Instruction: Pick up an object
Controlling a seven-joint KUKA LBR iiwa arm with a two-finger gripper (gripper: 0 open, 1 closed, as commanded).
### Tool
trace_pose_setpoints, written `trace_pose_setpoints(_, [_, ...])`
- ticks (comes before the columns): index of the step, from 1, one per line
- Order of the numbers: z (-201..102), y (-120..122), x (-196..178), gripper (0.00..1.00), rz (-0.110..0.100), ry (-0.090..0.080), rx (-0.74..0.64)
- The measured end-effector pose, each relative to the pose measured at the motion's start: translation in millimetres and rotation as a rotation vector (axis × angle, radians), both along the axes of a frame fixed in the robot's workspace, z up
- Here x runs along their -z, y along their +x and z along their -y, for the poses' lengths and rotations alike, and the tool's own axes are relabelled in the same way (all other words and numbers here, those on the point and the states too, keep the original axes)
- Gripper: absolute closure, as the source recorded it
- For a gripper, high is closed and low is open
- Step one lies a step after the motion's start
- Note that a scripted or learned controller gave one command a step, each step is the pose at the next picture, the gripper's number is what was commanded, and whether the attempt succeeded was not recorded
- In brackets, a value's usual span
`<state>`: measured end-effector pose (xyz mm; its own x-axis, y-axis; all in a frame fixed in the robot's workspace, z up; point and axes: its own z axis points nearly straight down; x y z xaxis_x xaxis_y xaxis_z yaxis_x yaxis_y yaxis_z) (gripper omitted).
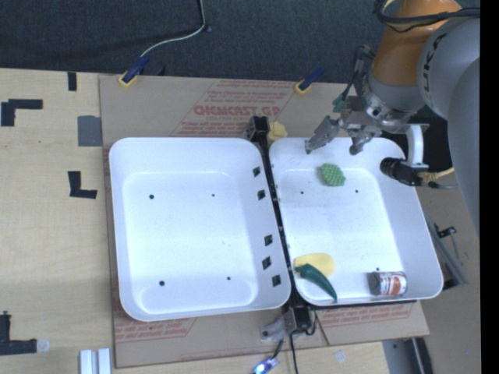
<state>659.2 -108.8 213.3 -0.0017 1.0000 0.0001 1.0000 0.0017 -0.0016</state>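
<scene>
Nearest the camera, along the front wall of the right bin [405, 232], lie three things: a small can [387, 284] on its side with a red label in the front right corner, and toward the front left corner a yellow piece [318, 264] with a dark green curved object [319, 280] lying partly over it, touching it. Farther back in the same bin, a round green textured object [333, 174] rests alone on the floor of the bin near the back wall, well apart from the three at the front.

The left bin [187, 150] sits just beside the right one, their inner walls touching along a row of black clips [268, 240]. Both bins stand on a cardboard sheet [226, 109] on the table [47, 209].

At the far right, the grey arm [456, 68] with its orange band [413, 29] leans in over the back edge of the right bin. The jaws [339, 142] are spread apart with nothing between them, hanging above the back wall, just behind and above the green textured object and not touching it.
</scene>
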Motion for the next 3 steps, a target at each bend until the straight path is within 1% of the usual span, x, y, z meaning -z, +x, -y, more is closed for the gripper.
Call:
trace_pose_setpoints(1, [-0.7, 0.3, -10.1, 1.0, 0.0, 0.0, -0.002])
trace_pose_setpoints(2, [-61.9, -15.9, -212.3, 1.0, 0.019, 0.0, -0.006])
trace_pose_setpoints(3, [-58.4, 9.9, -329.8, 1.0, 0.017, -0.002, -0.002])
